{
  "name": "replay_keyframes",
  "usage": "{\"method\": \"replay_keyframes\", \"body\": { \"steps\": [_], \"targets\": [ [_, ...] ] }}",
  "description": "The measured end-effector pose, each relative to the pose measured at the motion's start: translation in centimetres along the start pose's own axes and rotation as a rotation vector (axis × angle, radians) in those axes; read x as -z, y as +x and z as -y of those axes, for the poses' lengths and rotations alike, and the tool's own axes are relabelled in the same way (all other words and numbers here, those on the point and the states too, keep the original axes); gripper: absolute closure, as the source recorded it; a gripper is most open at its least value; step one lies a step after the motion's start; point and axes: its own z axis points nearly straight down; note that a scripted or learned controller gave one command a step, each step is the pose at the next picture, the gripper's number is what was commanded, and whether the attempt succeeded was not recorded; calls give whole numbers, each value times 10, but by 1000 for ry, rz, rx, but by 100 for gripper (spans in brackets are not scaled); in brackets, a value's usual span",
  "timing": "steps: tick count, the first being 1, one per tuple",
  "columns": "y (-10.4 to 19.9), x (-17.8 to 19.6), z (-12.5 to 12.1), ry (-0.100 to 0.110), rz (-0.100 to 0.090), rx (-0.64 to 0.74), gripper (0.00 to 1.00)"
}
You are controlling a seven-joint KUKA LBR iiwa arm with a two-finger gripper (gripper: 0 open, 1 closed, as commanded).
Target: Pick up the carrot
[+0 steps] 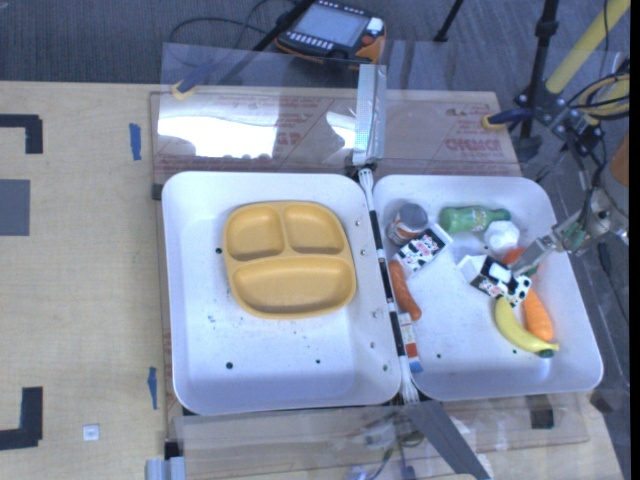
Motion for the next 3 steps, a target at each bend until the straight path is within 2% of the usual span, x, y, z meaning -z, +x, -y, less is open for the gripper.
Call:
{"method": "replay_keyframes", "body": {
  "steps": [1, 2, 3],
  "targets": [
    [19, -84, 15, -9, -9, -26, 0],
    [6, -84, -15, -5, -11, -21, 0],
    [9, -84, 11, -4, -3, 195, 0]
  ]
}}
